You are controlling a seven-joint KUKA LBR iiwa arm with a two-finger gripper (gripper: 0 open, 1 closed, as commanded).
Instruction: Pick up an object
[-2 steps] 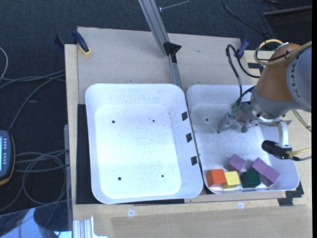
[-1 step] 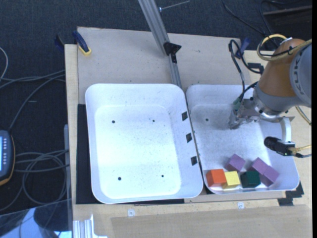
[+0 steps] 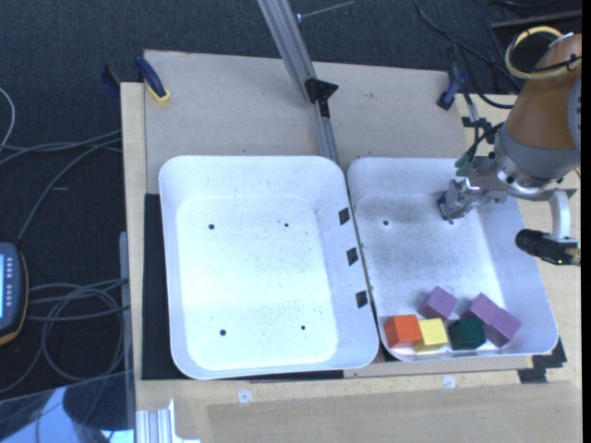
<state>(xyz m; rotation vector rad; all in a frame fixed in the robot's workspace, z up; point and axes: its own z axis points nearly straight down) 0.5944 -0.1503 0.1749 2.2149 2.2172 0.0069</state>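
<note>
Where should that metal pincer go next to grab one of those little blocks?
Probably toward the near corner of the right bin. The pincer hangs over bare bin floor, apart from the blocks; the purple block lies closest, beside the orange, yellow and green ones.

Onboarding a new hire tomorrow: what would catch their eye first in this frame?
Probably the cluster of coloured blocks huddled in the near corner of the right bin: orange, yellow, dark green and two purple, packed close together. Next, the grey arm with its orange band coming in from the right, its claw poised over the far part of that bin, well away from the blocks. The left bin sits alongside.
</note>
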